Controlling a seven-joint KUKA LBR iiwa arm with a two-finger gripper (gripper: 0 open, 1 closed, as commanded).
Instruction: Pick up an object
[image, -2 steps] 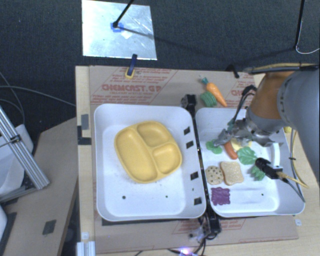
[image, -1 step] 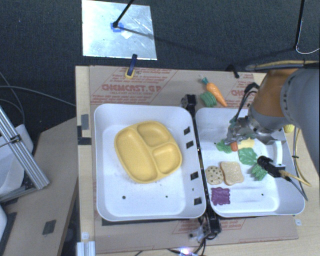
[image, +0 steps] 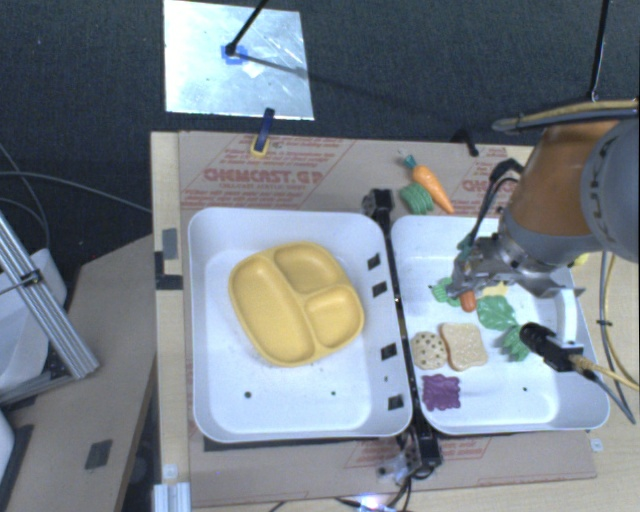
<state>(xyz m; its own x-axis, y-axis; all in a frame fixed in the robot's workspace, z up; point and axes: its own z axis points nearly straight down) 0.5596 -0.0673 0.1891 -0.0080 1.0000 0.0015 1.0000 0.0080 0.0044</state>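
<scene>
The arm (image: 575, 190) is bent down from the right into the right bin (image: 500, 405). The gripper (image: 470, 283) is lowered over a small orange-and-green toy (image: 452, 294) near that bin's left side; its grip cannot be told.

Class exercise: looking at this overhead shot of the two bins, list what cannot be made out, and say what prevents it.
- Gripper fingers: too small and dark against the toys, camera view.
- Orange toy under the gripper: partly covered, identity unclear.
- Right bin far corner: hidden by the arm.
</scene>
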